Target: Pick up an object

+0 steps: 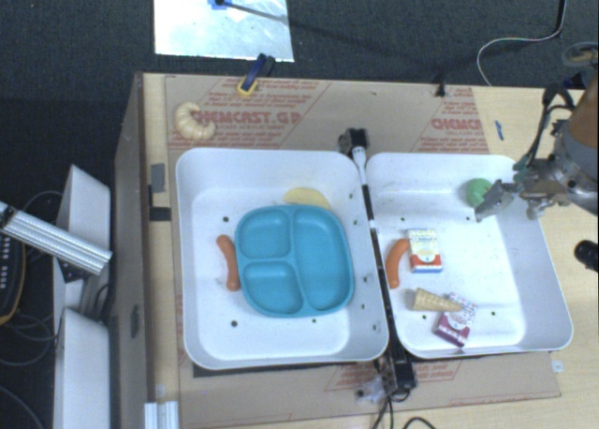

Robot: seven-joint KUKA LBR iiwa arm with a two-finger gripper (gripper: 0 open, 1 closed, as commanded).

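Plainly, our gripper (505, 195) hovers at the far right corner of the right bin (543, 273), just beside the small green object (477, 190), and we cannot tell from above whether it is parted or closed; nothing shows in its grasp. We judge that rounded green piece the nearest candidate: it looks light and probably smooth, apt to roll or squirt away, so we would close across its widest middle. Nearer the bin's centre lie a small carton (424, 250), a sausage (396, 261), a cone (438, 301) and a dark red packet (454, 328), all seemingly light too.
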